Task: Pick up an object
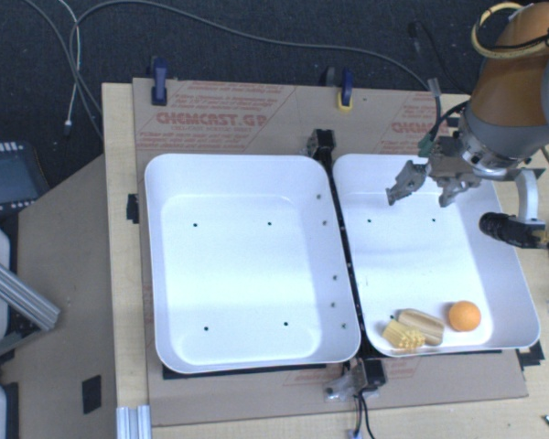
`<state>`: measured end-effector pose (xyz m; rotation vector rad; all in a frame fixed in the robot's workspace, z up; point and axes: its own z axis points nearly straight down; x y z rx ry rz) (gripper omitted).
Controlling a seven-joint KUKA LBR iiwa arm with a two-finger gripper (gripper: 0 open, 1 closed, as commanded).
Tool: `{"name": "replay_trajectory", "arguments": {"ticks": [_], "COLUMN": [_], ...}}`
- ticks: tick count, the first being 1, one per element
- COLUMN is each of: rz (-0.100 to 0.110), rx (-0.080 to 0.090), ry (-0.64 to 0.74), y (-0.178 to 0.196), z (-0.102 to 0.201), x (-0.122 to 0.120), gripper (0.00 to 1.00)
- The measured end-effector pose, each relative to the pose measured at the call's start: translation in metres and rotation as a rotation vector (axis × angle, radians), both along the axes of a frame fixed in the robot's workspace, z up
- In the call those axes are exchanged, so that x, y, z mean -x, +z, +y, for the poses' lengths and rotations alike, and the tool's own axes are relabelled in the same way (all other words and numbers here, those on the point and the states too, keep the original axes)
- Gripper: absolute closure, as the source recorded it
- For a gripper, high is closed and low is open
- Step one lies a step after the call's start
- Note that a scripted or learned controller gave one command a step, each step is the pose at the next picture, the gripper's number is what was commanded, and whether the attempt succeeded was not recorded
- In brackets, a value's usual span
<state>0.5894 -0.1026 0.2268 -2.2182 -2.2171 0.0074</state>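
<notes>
Jaws spread, over right bin (421, 263), orange (464, 315), bread roll (421, 321), corn cob (403, 337) at its near end

Bright even overhead light — left bin (238, 273) near-glaring, shadows faint, focus soft.

The left bin (238, 273) and the right bin (421, 254) are sitting side by side, rims almost touching, on a pale board (210, 117) printed with red lettering. Blue clamps (158, 82) are gripping its far edge. A white cable (76, 44) is trailing over the dark floor beyond, and what may be a metal rail (18, 295) is poking in at the left.
</notes>
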Motion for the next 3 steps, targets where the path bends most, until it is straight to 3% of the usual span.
{"name": "replay_trajectory", "arguments": {"ticks": [1,3], "rz": [-0.008,-0.004], "rx": [0.000,0.000], "ry": [0.001,0.001], "y": [0.004,-0.083], "z": [0.000,0.011], "x": [-0.002,-0.005], "gripper": [0.00,0.00]}}
